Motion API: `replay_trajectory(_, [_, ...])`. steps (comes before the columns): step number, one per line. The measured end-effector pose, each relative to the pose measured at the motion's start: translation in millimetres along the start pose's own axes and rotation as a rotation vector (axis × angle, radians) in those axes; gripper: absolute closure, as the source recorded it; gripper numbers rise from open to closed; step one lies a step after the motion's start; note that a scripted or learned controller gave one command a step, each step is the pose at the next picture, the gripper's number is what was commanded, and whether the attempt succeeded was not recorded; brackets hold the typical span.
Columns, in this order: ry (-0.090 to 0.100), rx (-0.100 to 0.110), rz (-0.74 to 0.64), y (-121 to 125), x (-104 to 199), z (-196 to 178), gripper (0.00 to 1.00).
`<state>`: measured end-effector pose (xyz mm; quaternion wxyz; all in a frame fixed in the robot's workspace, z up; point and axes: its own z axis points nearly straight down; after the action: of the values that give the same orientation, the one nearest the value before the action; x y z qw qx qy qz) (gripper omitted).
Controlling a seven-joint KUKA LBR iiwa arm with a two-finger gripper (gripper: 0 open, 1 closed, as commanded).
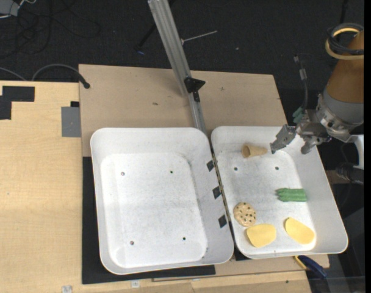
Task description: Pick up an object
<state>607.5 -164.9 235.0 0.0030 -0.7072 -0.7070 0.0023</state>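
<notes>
no legible writing on bins point(100, 140)

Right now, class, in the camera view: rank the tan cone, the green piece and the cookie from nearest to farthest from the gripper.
Measured from the gripper, at the right bin's far edge:
1. Tan cone, just to its left near the bin's far end.
2. Green piece, mid-bin on the right side.
3. Cookie, near the bin's left wall, toward the near end.
</notes>
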Motion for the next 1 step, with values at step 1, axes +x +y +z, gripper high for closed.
replay_trajectory(1, [0.0, 0.0, 0.0, 4.6, -0.5, 45.1, 0.0])
